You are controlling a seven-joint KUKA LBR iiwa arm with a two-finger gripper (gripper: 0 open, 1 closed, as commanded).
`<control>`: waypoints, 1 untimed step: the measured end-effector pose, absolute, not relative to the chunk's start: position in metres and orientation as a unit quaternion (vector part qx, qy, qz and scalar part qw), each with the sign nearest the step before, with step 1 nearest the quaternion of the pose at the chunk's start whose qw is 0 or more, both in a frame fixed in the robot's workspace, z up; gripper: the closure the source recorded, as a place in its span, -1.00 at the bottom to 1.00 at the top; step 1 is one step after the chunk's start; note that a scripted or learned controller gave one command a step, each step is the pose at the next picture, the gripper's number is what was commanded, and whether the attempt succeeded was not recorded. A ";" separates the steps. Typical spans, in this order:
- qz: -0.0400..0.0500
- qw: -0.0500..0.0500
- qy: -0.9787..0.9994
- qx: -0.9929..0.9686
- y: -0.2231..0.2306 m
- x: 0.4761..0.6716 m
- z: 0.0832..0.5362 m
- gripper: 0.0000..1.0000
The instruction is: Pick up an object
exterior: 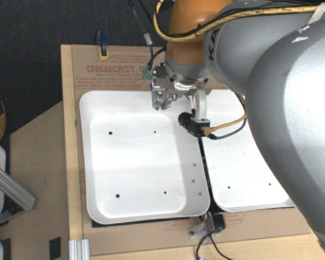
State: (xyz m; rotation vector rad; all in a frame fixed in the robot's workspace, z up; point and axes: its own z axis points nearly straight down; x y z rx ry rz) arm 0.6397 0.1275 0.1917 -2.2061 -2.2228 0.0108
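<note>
End effector [161, 103]: hangs over the far rim of the left bin, near that bin's far right corner; short metal fingers point down; whether they are released or clenched cannot be told at this size, and nothing can be made out between them.
Task object: no loose object can be made out in either bin; part of the right bin's floor is covered by the arm.
Left bin [97, 199]: shallow white tray with rounded corners and a raised rim; four small dark dots on a smooth floor, which lies open from rim to rim.
Right bin [244, 202]: same white make, touching the left bin along a dark seam; its near left part is visible, the far and right parts are hidden under the arm.
Arm [281, 85]: smooth grey casing, cut off by the right and top edges; orange band [192, 15] above the wrist; yellow and black cables [222, 128] loop beside the wrist.
Surface [78, 145]: brown board with faded red lettering at the far edge, forming a narrow margin around the bins.
Clamp [103, 43]: small blue and yellow piece on the board's far edge.
Surroundings: dark speckled floor [38, 31] beyond the board.
</note>
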 end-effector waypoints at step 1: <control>-0.003 -0.003 -0.705 -0.709 0.071 0.634 0.283 1.00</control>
